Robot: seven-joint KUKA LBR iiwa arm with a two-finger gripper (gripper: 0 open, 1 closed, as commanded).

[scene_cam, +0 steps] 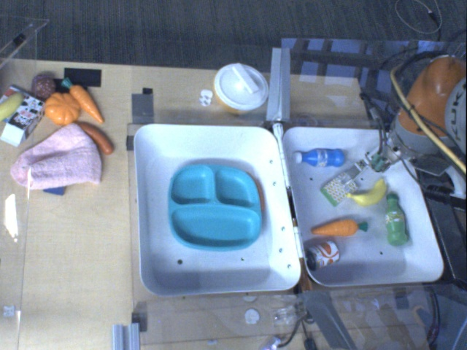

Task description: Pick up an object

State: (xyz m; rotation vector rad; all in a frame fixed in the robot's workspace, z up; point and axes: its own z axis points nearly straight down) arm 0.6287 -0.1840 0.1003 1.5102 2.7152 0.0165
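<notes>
Looking at the right bin (432,265), the toys lie well apart from each other. The gripper (379,160) hangs near the bin's 1 o'clock corner, just above the banana (368,193) and the small checked card (337,188), and I cannot tell if its jaws are open or closed. Nothing is seen between them. The banana looks like light, hard plastic, smooth and a bit slippery, so it is best pinched across its thin middle. At 11 o'clock lies a blue bottle (322,157), at 4 o'clock a green bottle (395,222), at 6 o'clock a carrot (338,228) and at 7 o'clock a round can (325,253). The bin floor is white, flat and smooth, so toys may slide. The left bin (153,195) holds a blue tray (216,206) on the wooden table (73,254)
</notes>
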